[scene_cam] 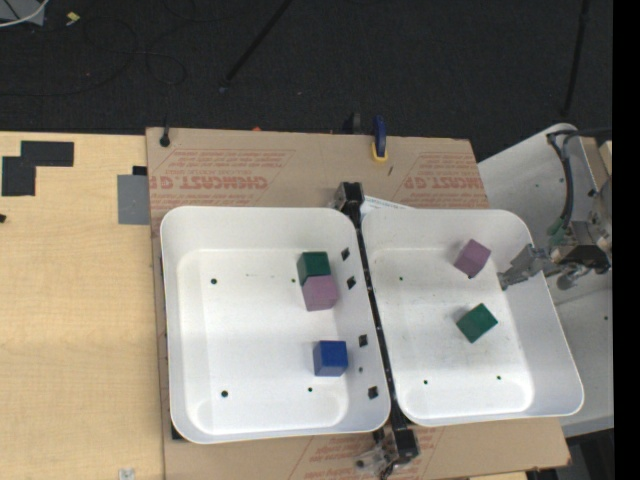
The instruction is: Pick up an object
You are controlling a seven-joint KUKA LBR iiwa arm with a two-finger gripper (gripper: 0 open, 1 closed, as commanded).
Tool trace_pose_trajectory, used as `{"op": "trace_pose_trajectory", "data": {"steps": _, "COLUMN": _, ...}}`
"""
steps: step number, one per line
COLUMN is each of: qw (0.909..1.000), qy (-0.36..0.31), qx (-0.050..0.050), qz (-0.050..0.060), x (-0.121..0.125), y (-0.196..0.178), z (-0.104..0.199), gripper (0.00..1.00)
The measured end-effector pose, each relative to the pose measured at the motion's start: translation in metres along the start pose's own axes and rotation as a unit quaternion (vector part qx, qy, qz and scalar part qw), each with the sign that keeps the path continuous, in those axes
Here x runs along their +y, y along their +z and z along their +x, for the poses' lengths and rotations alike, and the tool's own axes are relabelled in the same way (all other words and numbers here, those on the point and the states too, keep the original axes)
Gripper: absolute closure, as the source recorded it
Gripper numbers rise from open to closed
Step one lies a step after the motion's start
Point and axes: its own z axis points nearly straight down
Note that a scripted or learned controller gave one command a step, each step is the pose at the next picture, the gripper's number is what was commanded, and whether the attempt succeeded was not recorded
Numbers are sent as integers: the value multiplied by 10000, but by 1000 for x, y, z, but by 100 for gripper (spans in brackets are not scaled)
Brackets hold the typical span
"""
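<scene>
White right bin [545,368]: claw [520,266] at rim, state unclear, pre-grasp. Next: reach purple cube [472,258], nearest.

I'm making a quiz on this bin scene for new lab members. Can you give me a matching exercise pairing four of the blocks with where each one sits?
Things:
1. blue block
2. purple block touching a green one
3. lone purple block
4. lone green block

Places:
A. right bin, far half, nearest the end effector
B. left bin, near half, close to the divider
C. right bin, around the middle
D. left bin, far half, by the divider

Pairs: 1-B, 2-D, 3-A, 4-C
</scene>
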Motion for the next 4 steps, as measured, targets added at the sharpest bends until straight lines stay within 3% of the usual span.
{"op": "trace_pose_trajectory", "data": {"steps": 1, "qw": 10000, "qy": -4, "qx": 2, "qz": 6, "x": 0, "y": -10, "z": -1, "gripper": 100}}
{"op": "trace_pose_trajectory", "data": {"steps": 2, "qw": 10000, "qy": 8, "qx": 17, "qz": 48, "x": -49, "y": 67, "z": -1, "gripper": 100}}
{"op": "trace_pose_trajectory", "data": {"steps": 3, "qw": 10000, "qy": -17, "qx": -3, "qz": -12, "x": 8, "y": 71, "z": 22, "gripper": 100}}
{"op": "trace_pose_trajectory", "data": {"steps": 4, "qw": 10000, "qy": 11, "qx": 19, "qz": 54, "x": -50, "y": 157, "z": 22, "gripper": 100}}
